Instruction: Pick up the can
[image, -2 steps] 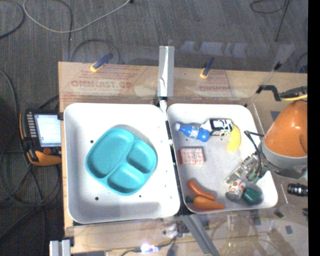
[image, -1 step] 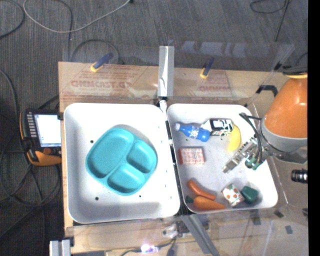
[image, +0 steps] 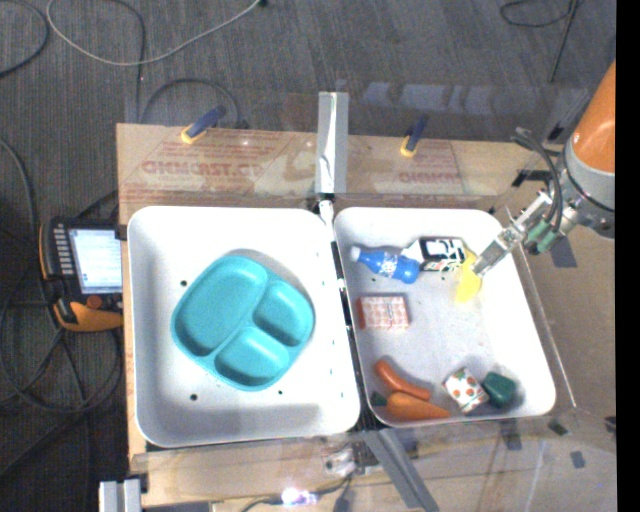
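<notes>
Arm (image: 598, 150): large rounded orange band, a grey shell section directly beneath it. Wrist (image: 572, 210) is darker grey, blocky, with small teal-green parts along its side. Thin dark cables (image: 540, 150) loop off the wrist's upper side. Gripper (image: 482, 264): slim, elongated, light grey to white with pale and dark patches along its length, narrowing toward the tip. Tip detail is too small to resolve. No legible markings or screws at this resolution.

Overhead view of two white bins. The left bin (image: 150, 400) holds a teal divided plate (image: 243, 320). In the right bin (image: 535, 340), the gripper (image: 482, 264) reaches from three o'clock, above a yellow object (image: 467, 286); blue bottle (image: 388, 264) at eleven, carrots (image: 408, 397) at six.
</notes>
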